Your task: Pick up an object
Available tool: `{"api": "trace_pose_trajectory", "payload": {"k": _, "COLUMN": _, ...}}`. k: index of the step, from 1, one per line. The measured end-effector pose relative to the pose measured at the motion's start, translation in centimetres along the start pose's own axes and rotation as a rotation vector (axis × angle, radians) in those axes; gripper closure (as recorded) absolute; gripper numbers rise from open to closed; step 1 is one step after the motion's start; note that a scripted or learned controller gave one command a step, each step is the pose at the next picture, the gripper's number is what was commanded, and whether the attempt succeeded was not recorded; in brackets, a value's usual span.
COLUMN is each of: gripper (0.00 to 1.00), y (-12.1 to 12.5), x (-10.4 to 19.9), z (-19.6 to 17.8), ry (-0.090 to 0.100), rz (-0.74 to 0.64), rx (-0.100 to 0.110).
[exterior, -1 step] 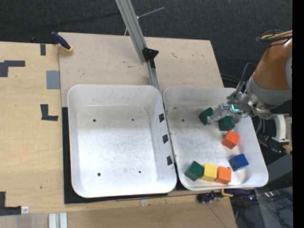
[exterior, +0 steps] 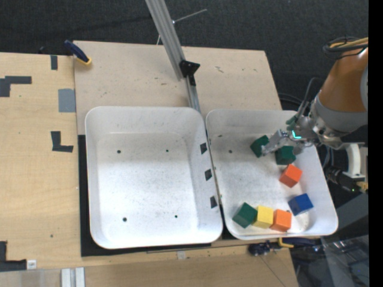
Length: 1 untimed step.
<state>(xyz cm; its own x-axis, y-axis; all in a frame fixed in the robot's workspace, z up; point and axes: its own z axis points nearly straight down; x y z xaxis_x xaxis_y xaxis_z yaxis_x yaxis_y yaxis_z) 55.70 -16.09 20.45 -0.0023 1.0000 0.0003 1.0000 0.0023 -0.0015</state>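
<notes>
A: Where does the gripper sit?

B: Low in the right bin, toward its upper right. Its fingers stand apart, with a dark green block just to their left and a second dark green block just to their right. Neither one is clearly between the fingers, so nothing is held.

A: Which way do those two blocks point?

B: They are cubes, so neither has a long axis. The left one is turned at an angle to the bin's walls. The right one is partly under the wrist, and I cannot tell how it is turned.

A: And the other blocks?

B: An orange block lies just below the right green one, and a blue block below that. Along the near wall runs a row of three that touch: a green block, a yellow block and another orange block.

A: The surface and the room?

B: The left bin is white and speckled, beside the right one. Both rest on a pale wooden bench. A metal rail slants down from the top to the gap between the bins. The floor beyond is dark carpet.
</notes>
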Motion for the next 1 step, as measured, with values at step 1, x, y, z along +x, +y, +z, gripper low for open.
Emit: {"api": "trace_pose_trajectory", "payload": {"k": 1, "gripper": 0.0, "y": 0.16, "x": 0.88, "z": 6.07, "ry": 0.001, "rz": 0.001, "rx": 0.006}}
